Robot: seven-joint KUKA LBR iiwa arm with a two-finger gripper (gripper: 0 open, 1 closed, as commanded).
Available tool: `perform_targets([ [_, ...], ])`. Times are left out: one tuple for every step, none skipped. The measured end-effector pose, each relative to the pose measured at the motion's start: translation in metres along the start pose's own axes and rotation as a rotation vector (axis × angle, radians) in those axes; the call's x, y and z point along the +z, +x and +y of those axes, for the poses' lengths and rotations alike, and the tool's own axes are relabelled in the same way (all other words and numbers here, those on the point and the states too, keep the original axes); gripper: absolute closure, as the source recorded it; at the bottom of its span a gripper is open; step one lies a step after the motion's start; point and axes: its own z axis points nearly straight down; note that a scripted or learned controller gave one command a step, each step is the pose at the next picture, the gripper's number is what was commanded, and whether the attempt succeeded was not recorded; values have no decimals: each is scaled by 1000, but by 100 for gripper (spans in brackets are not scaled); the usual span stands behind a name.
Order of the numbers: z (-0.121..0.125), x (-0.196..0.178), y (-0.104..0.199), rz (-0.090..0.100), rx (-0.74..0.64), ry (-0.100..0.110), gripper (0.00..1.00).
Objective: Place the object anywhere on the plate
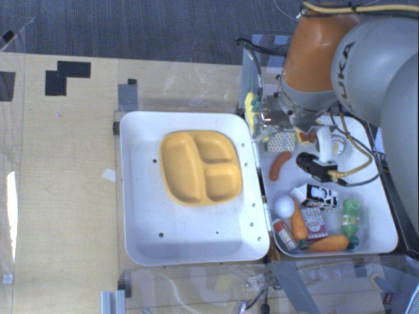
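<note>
Grey arm (pixel 366 64) leans over the right bin (pixel 386 231); its gripper (pixel 278 120) hangs at that bin's top-left corner, grip state hidden. Yellow plate (pixel 200 167) sits in the left bin (pixel 141 227). Sausage (pixel 280 165), white ball (pixel 284 207) and carrot (pixel 328 243) lie in the right bin.

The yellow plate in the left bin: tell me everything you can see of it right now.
The yellow plate is a rounded-square, matte mustard-yellow tray that looks like plastic, moulded into three compartments: one long one on its left and two smaller ones stacked on its right. It lies flat, turned slightly, on the floor of the left white bin, toward the bin's upper middle and apart from the walls. Nothing lies in any compartment, and nothing touches it but the bin floor.
</note>
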Motion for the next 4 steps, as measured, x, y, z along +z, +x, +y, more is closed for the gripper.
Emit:
perform_targets([
  [0, 0, 0, 0, 1, 0, 0],
  [61, -43, 59, 0, -1, -3, 0],
  [72, -109, 120, 0, -105, -5, 0],
  [73, -120, 122, -1, -114, -12, 100],
])
